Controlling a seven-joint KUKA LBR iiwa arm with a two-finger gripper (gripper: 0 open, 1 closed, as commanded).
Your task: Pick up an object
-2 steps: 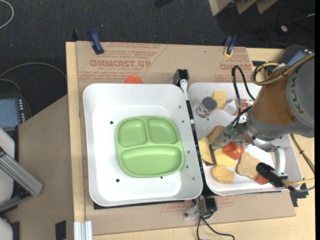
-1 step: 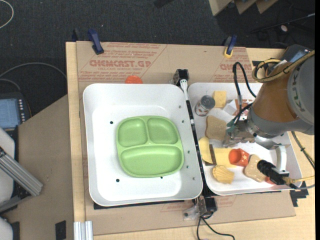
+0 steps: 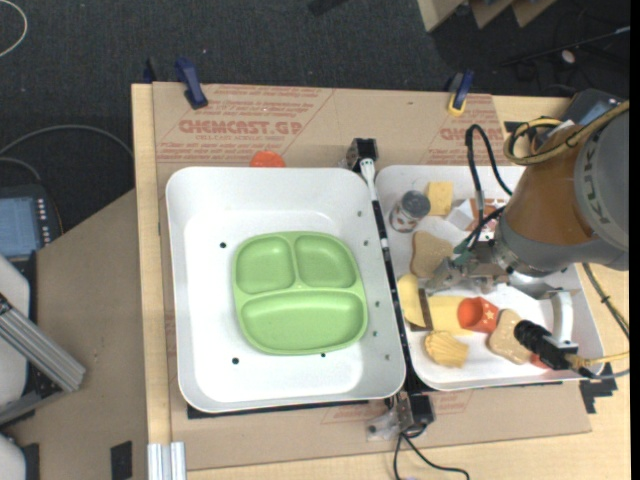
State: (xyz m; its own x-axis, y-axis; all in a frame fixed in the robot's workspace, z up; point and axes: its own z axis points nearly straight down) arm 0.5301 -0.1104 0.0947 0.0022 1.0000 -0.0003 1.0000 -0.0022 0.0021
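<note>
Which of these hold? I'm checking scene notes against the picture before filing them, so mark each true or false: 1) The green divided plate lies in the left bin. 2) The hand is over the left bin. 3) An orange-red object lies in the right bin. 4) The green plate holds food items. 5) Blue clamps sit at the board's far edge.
1) True: the green divided plate lies in the left bin.
2) False: the hand is over the right bin.
3) True: the orange-red object lies there.
4) False: its compartments are bare.
5) True: blue clamps sit there.
</note>
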